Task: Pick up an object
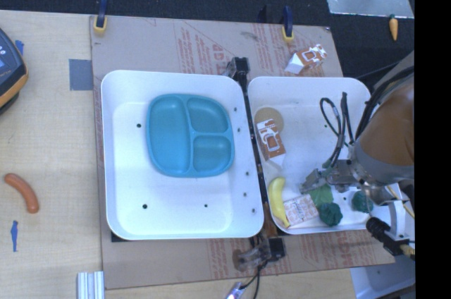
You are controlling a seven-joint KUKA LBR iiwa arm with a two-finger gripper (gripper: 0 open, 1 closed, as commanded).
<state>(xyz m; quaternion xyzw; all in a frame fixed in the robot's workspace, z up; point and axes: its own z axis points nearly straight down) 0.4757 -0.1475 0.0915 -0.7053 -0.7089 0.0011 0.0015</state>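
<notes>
Although the task names no particular object, the likeliest candidates lie in the right bin [304, 87], where the gripper [325, 179] hangs low over the clutter. Just beneath and beside it sits a dark green lump [324, 195], with a second green lump [331, 214] nearer the front wall and a teal piece [361, 202] to the right, partly under the arm [386, 139]. Whether anything sits in the gripper is too blurred and too crowded to tell, and I cannot tell its state either, so no pick can be counted as made. Judging by that, the approach looks done and the grasp and lift are left.

Further left in the same bin lie a banana [276, 197] along the wall, a small packet [299, 209] touching it, and a brown-and-white wrapper [270, 135] toward the back. A black cable [334, 120] loops over the bin floor behind the gripper.

Next door, the left bin [120, 220] holds a blue divided plate [190, 135], well apart from the arm. Outside the bins, a small carton [305, 59] rests on the cardboard sheet [176, 44], and a sausage [22, 192] lies on the bench far left.
</notes>
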